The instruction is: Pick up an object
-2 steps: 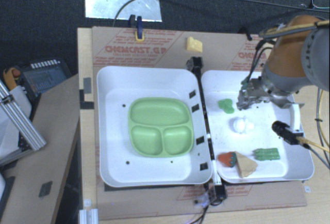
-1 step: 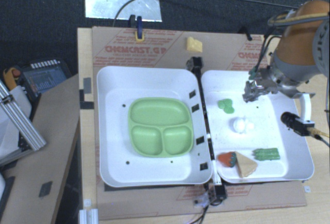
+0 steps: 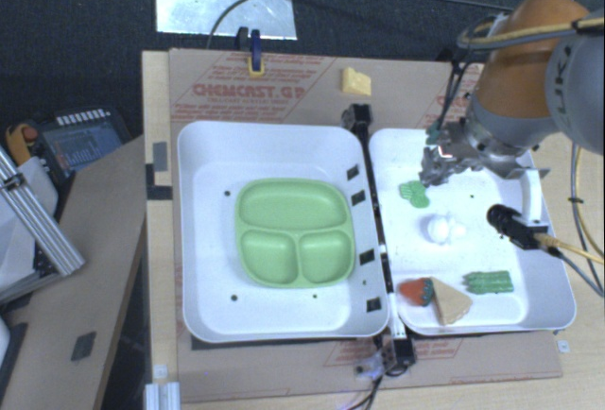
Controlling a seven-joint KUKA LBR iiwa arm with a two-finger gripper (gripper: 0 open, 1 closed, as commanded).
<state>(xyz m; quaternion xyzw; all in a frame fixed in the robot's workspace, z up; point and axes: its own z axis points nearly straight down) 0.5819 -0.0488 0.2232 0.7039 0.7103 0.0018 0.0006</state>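
On my left sits the green tray (image 3: pixel 289 231) in its bin; the small green piece (image 3: pixel 413 195) lies in the right bin (image 3: pixel 548 304), just under my tool (image 3: pixel 437 164). I'd descend straight, centring over it. The arm leans in from the right, wrist angled down; tool width I cannot tell.

Desk (image 3: pixel 156 238): two bins side by side.
Left bin (image 3: pixel 203 162): one compartment tray (image 3: pixel 293 230) lying near its middle.
Right bin (image 3: pixel 548 304), taken from the ball (image 3: pixel 440 229) near its middle: small leafy piece (image 3: pixel 414 194) behind and left of the ball; hand (image 3: pixel 438 164) just behind that piece; wedge (image 3: pixel 450 302) before the ball, touching a round piece (image 3: pixel 415 291) on the wedge's left; ridged piece (image 3: pixel 489 282) right of the wedge.
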